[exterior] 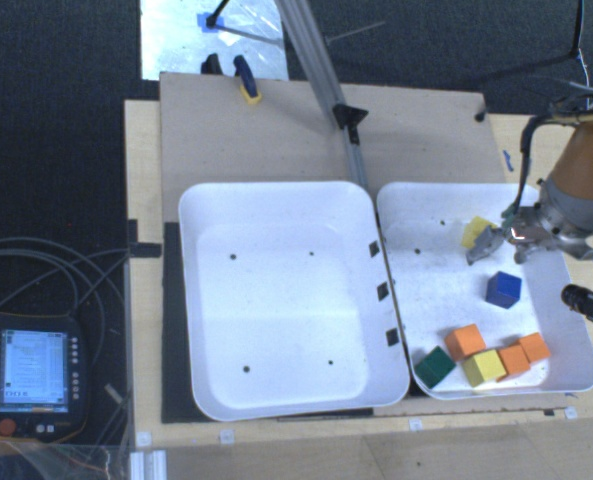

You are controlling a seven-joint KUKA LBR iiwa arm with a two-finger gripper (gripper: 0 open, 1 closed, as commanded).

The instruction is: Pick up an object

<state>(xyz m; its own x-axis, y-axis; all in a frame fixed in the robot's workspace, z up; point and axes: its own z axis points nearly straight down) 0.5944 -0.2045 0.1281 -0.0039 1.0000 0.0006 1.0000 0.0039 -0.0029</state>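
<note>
You're looking down on a tan bench (276, 128) on dark carpet, with a pendant (31, 373) at left. The left bin (276, 193) sits beside the right bin (566, 368). A yellow block (475, 231) lies tilted near the back, touching the gripper (503, 245), whose fingers spread apart, holding nothing. The arm (581, 183) leans in from the right.

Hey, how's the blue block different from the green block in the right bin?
The blue block sits alone mid-bin, just below the gripper; the green block lies at the bin's near left corner, at the end of a row of orange and yellow blocks. Blue looks brighter, green darker. Both are small cubes of similar size.
</note>
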